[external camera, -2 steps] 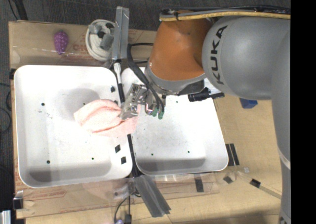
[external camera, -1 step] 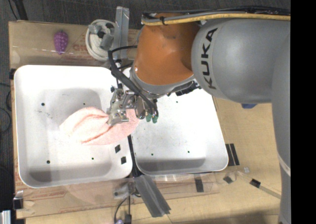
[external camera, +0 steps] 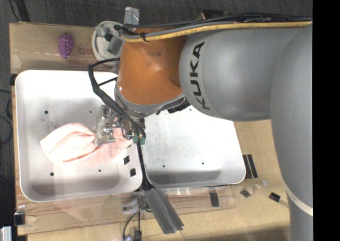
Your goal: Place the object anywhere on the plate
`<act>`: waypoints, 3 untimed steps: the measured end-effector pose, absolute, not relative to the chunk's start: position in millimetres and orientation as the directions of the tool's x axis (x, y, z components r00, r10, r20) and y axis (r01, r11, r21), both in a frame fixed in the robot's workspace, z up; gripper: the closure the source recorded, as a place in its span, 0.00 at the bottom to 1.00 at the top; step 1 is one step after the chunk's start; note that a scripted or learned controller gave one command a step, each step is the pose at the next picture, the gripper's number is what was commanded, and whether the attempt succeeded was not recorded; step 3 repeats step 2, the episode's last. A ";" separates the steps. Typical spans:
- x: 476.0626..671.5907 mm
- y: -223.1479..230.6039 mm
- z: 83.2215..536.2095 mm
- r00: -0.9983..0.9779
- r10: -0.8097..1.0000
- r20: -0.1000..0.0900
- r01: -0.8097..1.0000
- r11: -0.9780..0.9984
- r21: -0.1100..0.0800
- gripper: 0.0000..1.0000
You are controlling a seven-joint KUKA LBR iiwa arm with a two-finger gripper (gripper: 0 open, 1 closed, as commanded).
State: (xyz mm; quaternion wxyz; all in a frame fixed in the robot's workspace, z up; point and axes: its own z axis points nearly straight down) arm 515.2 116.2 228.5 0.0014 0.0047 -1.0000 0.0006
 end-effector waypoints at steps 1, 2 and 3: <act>497.6 165.3 229.5 -1.000 -0.011 0.005 -0.011 1.000 -0.002 1.00; 497.7 165.2 229.9 -1.000 -0.010 0.004 -0.010 1.000 -0.002 0.00; 497.7 165.2 229.9 -1.000 -0.010 0.004 -0.010 1.000 -0.002 0.00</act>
